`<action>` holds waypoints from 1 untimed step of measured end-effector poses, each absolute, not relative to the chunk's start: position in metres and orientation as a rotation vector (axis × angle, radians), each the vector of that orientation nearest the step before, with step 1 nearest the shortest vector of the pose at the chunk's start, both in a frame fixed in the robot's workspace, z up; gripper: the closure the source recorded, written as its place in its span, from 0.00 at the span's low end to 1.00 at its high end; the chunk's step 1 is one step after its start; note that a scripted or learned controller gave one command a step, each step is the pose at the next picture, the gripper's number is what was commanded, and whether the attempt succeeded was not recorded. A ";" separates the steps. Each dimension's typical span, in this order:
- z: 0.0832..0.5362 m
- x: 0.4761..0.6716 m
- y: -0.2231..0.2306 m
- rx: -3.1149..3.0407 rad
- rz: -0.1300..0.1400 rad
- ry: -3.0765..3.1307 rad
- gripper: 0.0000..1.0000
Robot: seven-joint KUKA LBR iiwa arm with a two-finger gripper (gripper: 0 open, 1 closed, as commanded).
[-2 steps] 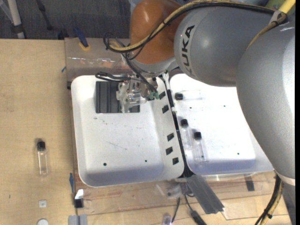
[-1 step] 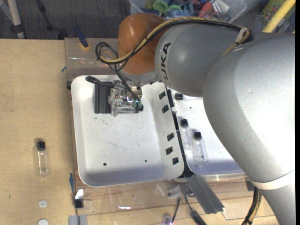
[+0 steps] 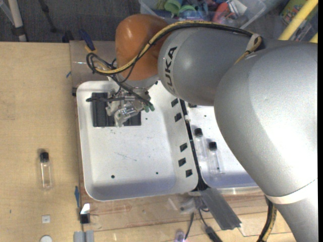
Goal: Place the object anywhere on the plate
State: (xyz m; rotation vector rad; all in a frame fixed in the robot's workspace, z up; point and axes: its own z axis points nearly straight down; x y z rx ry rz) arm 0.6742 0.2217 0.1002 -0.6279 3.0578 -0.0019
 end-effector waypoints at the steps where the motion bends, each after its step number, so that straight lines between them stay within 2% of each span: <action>1: 0.093 0.635 0.214 0.090 0.011 3.124 1.00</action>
